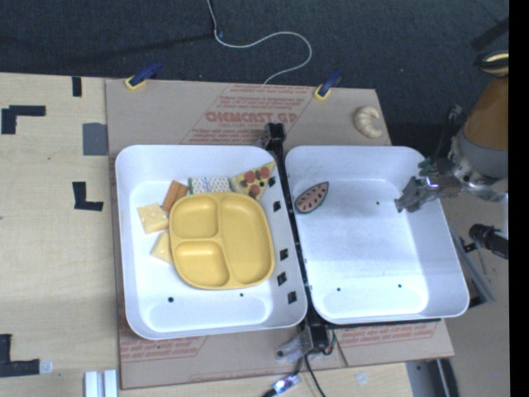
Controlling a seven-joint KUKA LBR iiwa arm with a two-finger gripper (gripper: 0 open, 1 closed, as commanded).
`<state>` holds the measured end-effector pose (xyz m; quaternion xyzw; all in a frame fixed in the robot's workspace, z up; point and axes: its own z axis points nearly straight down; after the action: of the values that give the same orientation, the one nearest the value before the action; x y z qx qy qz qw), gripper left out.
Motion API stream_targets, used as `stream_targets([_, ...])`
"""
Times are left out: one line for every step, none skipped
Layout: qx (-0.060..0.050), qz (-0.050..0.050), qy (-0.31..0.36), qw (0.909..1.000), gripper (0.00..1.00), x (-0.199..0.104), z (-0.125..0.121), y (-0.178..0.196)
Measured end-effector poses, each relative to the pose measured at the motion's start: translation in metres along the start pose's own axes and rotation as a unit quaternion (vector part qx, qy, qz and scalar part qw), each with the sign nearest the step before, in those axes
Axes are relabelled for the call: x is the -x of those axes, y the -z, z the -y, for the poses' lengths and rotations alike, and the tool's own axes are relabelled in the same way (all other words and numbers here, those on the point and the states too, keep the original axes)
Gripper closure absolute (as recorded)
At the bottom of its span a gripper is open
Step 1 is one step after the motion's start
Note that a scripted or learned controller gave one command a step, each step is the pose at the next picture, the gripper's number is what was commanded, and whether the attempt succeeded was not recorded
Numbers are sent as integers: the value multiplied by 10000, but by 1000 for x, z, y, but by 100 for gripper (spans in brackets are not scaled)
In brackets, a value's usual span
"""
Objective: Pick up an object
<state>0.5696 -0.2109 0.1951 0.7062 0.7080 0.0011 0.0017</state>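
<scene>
Two shallow white plastic bins sit side by side on a brown cardboard sheet (248, 114) over the light wood worktop (50, 222).

Left white bin (136, 304): a yellow three-compartment plastic tray (221, 240) lies in the middle, flat. Small flat pieces are tucked around its upper and left edges: a pale yellow cracker-like square (152, 217) at left, an orange-brown rectangular piece (174, 193) just above that, a pizza-slice-shaped toy (254, 178) at the upper right of the tray near the bin divider. A white speckled piece between the last two is too small to identify.

Right white bin (388, 304): one thing inside, a small flat leaf-shaped piece, brown-red with dark spots (312, 197), lying at the upper left corner close to the divider. Rest of that bin floor is bare white.

Grey arm with orange band (488, 131) comes in from the right. Its dark claw (411, 195) is at the right bin's right wall, upper part, well apart from the leaf-shaped piece. Nothing seen between the fingers; whether the claw is released or clenched cannot be told, too dark and small.

A beige rounded lump (369, 121) sits on the cardboard above the right bin. White cable (264, 44) loops over the dark floor at top.
</scene>
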Motion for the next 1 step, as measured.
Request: stream_targets([-6,-2,-2,10000,100,-1,-1,31])
